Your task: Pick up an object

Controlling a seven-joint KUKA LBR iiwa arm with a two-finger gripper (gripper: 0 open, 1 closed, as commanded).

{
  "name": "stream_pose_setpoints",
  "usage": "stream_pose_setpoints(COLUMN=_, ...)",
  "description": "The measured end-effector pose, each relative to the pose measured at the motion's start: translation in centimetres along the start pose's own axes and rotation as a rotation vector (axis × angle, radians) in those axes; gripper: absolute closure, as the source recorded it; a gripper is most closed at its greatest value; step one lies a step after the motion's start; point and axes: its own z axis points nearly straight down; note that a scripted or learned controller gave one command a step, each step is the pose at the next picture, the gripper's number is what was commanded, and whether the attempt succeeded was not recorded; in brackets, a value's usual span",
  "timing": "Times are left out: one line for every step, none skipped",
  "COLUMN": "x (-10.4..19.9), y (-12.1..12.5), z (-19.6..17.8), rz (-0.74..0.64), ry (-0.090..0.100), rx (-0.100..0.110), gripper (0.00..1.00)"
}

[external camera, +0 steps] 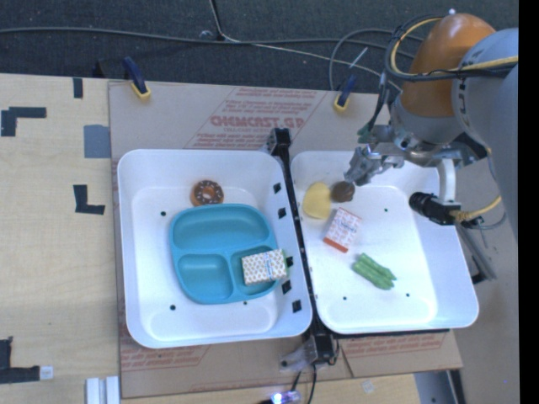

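Note:
My gripper (362, 172) hangs over the far part of the right bin (438, 310), just right of and above a small brown round object (342, 192). Beside that object, to its left, lies a pale yellow lump (317, 200). A white and orange packet (341, 229) rests near the bin's middle, and a green pod-shaped toy (373, 271) lies closer to the front. From this angle the fingers are too dark and small to read, and nothing shows between them.
The left bin (143, 310) holds a blue divided tray (206, 251) with a yellowish sponge block (264, 266) on its right corner and a chocolate donut (206, 194) behind it. Black clips (279, 141) join the bins. Cables trail near the arm.

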Motion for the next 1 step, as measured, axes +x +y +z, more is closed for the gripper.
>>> stream_pose_setpoints(x=0.41, y=-0.18, z=-4.34, rz=0.000, ry=0.000, rx=0.001, gripper=1.00)
